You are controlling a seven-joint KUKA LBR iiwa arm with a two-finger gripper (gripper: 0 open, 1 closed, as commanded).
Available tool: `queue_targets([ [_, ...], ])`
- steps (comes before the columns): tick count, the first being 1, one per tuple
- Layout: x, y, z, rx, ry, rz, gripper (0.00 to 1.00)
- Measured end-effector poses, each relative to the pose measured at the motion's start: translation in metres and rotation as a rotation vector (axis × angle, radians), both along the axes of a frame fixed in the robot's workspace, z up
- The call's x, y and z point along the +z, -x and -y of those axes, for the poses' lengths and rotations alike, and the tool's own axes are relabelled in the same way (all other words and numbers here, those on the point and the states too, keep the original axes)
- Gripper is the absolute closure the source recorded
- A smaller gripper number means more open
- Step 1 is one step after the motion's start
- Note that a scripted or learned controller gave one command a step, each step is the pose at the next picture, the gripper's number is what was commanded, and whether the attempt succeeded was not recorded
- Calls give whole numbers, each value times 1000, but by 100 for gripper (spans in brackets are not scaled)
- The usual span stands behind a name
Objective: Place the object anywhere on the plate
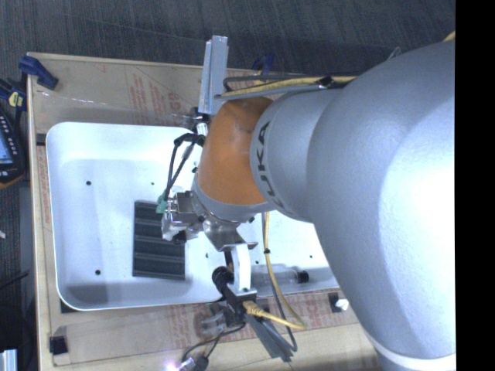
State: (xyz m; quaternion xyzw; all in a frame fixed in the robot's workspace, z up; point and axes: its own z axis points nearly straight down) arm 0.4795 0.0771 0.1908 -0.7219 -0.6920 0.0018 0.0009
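A dark ribbed rectangular plate (157, 242) lies flat in the left white bin (85, 153), toward its front right. My gripper (176, 224) hangs over the plate's upper right corner, below the orange band (232, 161) of the wrist. The wrist and its metal fittings cover what sits under the gripper, so I cannot make out any object held there.
The big grey arm (371, 192) covers the right bin apart from a sliver (298, 257) at its front. A metal post (214, 68) stands behind the bins. Yellow and black cables (259, 315) trail over the bench front. A blue clamp (37, 69) sits at the far left corner.
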Motion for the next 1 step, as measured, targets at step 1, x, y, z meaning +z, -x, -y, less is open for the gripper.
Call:
queue_targets([
  [1,-95,2,-33,-650,-5,5,100],
])
